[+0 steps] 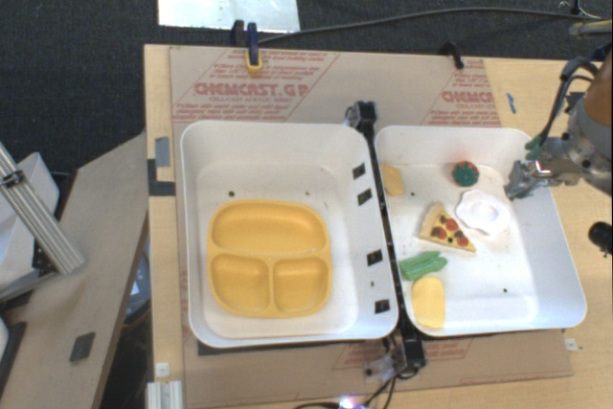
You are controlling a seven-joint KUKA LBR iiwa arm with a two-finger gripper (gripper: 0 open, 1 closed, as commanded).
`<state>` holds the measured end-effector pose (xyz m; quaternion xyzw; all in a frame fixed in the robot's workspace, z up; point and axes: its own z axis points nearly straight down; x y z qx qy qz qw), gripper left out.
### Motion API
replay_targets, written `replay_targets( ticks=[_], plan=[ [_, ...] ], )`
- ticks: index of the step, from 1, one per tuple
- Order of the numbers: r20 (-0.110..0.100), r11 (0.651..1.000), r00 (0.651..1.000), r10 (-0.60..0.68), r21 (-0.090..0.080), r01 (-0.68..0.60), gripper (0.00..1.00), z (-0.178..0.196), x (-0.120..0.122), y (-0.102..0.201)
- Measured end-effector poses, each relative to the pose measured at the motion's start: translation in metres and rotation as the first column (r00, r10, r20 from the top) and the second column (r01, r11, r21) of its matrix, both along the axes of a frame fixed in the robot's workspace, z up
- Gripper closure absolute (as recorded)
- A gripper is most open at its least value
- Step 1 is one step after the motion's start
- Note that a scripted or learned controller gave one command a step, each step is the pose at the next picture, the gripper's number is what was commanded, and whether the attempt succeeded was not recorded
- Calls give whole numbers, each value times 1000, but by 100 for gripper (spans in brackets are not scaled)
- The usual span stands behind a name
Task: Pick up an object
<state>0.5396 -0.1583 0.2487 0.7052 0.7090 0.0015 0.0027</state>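
Wooden surface (316, 77) carries two white bins. Tool (522, 179) hangs over right bin (551, 302) at its 3 o'clock rim; finger state can't tell. Nearest obj: white piece (482, 212), w/ green-red ball (465, 172), pizza slice (446, 229), green bean (421, 264), yellow piece (428, 302) beyond. Left bin (206, 158) has yellow tray (269, 257).

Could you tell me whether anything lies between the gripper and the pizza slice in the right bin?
Yes. The gripper sits at the right bin's right rim, and a white piece lies on the line toward the pizza slice, touching its upper right edge. A reach from straight above looks unobstructed.
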Motion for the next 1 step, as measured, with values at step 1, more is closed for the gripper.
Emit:
replay_targets(
  ticks=[1],
  plan=[
    [-4, 1000, 1000, 4, 3, -4, 100, 7, -3, 50]
  ],
)
